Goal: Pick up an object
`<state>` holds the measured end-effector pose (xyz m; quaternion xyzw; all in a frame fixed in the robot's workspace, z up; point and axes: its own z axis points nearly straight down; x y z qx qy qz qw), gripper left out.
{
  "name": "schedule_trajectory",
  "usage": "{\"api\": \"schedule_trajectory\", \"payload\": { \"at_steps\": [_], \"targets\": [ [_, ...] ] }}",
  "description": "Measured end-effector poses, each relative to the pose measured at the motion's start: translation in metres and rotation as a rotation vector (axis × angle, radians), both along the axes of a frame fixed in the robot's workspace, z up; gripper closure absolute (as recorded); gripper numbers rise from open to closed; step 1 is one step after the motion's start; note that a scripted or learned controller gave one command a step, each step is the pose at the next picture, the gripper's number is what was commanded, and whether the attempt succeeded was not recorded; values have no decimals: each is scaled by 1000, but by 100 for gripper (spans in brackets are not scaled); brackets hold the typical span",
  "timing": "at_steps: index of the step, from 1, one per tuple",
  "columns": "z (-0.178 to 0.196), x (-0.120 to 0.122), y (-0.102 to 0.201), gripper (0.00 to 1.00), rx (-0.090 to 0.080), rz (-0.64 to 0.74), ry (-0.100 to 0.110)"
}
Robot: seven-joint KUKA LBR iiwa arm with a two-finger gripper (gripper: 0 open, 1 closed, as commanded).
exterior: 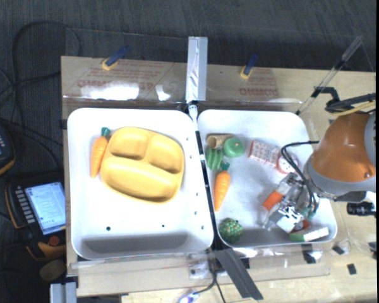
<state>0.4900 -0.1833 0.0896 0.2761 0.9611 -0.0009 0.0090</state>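
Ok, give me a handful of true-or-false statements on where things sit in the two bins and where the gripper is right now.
1. The yellow tray lies in the left bin. True.
2. A carrot lies against the yellow tray's left side. True.
3. The gripper is over the left bin. False: it is low in the right bin, near its lower right corner.
4. The right bin's carrot lies near the divider between the bins. True.
5. The green round fruit sits on the yellow tray. False: it sits in the right bin, near its top.
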Motion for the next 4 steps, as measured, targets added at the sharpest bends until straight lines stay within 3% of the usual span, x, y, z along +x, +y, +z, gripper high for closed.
{"api": "schedule_trajectory", "payload": {
  "at_steps": [1, 3, 4],
  "targets": [
    [0, 21, 65, 0, 4, -109, 1],
    [-1, 16, 81, 0, 10, -381, -1],
    [6, 17, 81, 100, 10, -381, 3]
  ]
}}
